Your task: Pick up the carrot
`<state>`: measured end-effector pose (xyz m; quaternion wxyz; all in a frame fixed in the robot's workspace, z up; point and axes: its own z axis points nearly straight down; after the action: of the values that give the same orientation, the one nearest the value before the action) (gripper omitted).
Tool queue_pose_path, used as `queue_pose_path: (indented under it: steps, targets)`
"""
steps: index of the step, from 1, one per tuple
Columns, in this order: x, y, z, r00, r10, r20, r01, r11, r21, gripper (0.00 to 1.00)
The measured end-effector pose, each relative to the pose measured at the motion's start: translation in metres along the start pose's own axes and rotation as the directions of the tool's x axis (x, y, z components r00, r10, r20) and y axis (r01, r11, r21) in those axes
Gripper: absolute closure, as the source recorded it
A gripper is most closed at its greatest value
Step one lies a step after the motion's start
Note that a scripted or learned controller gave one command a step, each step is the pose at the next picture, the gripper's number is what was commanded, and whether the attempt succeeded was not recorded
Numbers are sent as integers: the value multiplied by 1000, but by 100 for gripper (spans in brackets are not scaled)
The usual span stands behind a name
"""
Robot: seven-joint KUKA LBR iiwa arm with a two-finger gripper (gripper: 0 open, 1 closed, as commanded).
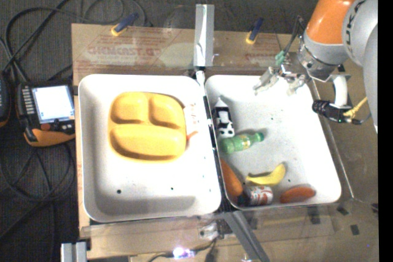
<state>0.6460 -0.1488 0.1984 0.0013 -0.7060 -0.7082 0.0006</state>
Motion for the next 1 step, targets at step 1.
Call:
queue_pose_path:
  steps: [1]
  targets:
    - [44,-63,74,1000,7,5,-7,1000,-7,0]
